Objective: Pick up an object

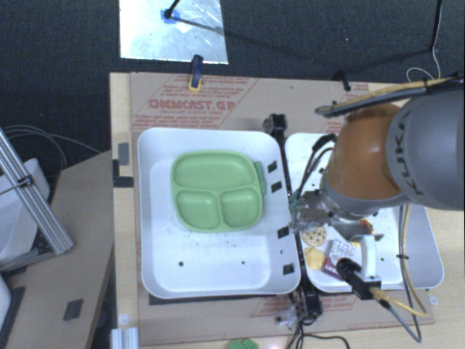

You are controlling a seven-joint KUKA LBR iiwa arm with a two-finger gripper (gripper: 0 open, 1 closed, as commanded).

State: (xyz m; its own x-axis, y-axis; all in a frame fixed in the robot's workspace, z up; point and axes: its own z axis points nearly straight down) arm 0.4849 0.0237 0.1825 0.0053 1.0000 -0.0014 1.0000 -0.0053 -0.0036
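- Over the right bin (425, 267), at about 3 o'clock in the overhead view: a grey arm with an orange band (361, 151), reaching in from the right edge and covering most of that bin.
- Below the wrist, near the bin's left wall: the gripper (309, 217), hidden under the arm's own bulk; whether open or shut, cannot tell, and nothing seen held.
- Just toward 6 o'clock from the gripper: a round speckled cookie (314, 235), with a yellow block (314, 257) touching or nearly touching it on the 6 o'clock side.
- Toward 4 o'clock from the cookie: a small packet (340, 257) with red and white print, partly covered by arm cabling.
- Judged nearest target: the cookie, lying close below the gripper, so only a short move toward 6 o'clock likely needed.
- Left bin (218, 267), at 9 o'clock: a green divided tray (216, 190) lying flat, well apart from the gripper.
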